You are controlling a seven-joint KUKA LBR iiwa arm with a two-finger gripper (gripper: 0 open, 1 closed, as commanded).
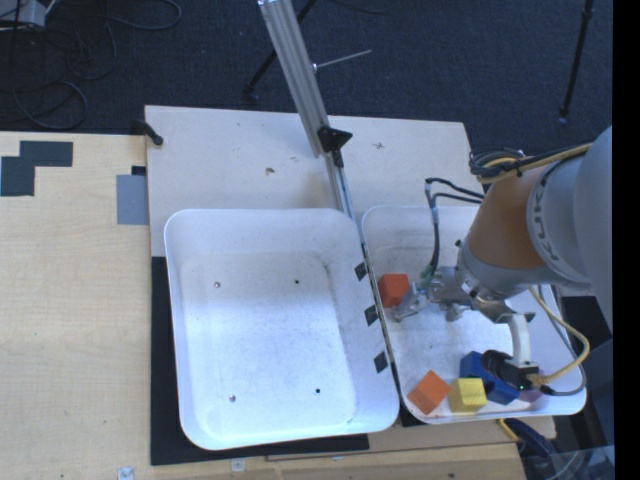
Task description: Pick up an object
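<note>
Reaching into the right bin (560, 313), the hand (408, 306), its grip state impossible to tell, sits just beside the orange block (393, 289), which looks light, rigid and best pinched across flat opposite faces.

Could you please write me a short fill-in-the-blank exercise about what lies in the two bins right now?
1. The gripper is over the ____ bin.
2. The block nearest the gripper is ____.
3. The yellow block lies between an orange block and a ____ one.

Missing words: right; orange; blue
</note>
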